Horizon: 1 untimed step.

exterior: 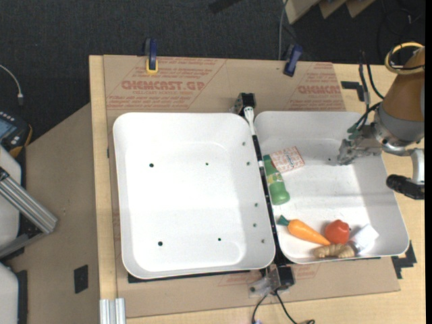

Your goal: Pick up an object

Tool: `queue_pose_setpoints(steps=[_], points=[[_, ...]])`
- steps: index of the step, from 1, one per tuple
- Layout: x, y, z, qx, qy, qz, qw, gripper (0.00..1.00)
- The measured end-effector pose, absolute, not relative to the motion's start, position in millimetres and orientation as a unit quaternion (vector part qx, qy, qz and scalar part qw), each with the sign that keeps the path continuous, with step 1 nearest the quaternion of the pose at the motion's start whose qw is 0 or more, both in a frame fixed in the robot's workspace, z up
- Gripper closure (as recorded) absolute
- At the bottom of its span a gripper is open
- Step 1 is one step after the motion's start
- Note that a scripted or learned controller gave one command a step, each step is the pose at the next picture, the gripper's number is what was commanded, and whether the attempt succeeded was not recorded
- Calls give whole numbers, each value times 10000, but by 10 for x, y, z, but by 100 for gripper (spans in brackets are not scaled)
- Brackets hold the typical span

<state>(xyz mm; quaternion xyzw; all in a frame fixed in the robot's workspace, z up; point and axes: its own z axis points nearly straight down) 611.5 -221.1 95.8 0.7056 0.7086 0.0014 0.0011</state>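
The arm (405,100) reaches in from the right edge, its orange band above the wrist and the grey wrist bent down toward the far right part of the right bin (317,123). The gripper (349,152) hangs low over the bin's upper right area, near the floor of the bin; whether it is apart or together cannot be told from this angle, and nothing is seen in it.

Two white bins sit side by side on the worktop (202,79). The left bin (135,181) shows four small dark dots on its floor. The right bin holds one green bottle (275,181) lying along its left wall, one small patterned packet (288,159) just beside the bottle's top, one orange carrot (305,231), one red tomato-like object (338,231), one tan root-shaped piece (334,251) and one white scrap (365,238) near the front corner. All these lie well apart from the gripper.
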Motion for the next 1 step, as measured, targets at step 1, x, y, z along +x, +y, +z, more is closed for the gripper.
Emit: queue_pose_setpoints(steps=[1], points=[[6121, -2213, 1061, 7054, 7088, 16, 28, 100]])
